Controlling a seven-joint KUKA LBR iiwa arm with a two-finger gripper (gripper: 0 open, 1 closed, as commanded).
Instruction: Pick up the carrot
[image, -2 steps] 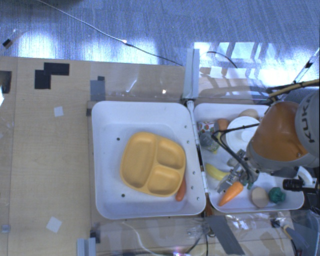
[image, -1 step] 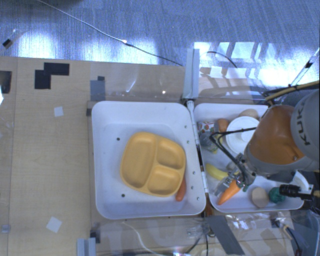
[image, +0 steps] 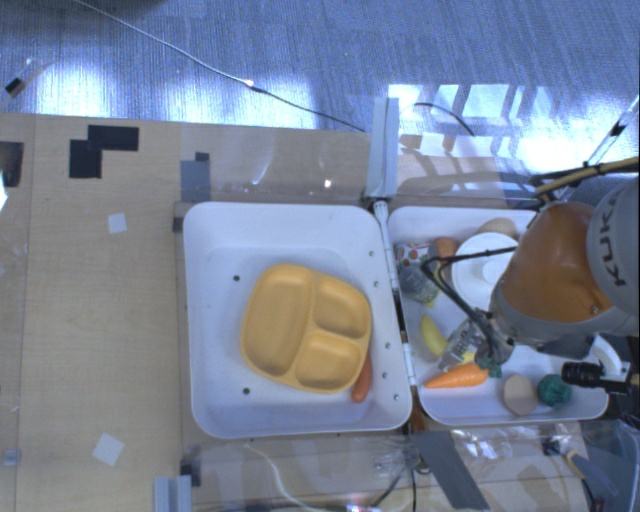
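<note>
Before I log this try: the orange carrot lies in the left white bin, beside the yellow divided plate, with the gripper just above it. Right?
Not quite. The orange carrot lies in the right white bin, not the left, which holds the yellow divided plate. The camera view shows the gripper just above the carrot.

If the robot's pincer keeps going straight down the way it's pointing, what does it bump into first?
Probably the carrot. The pincer points down and leftward just above the carrot's thick end in the right bin. Depth is unclear from this view, so it might reach the bin floor beside it.
</note>
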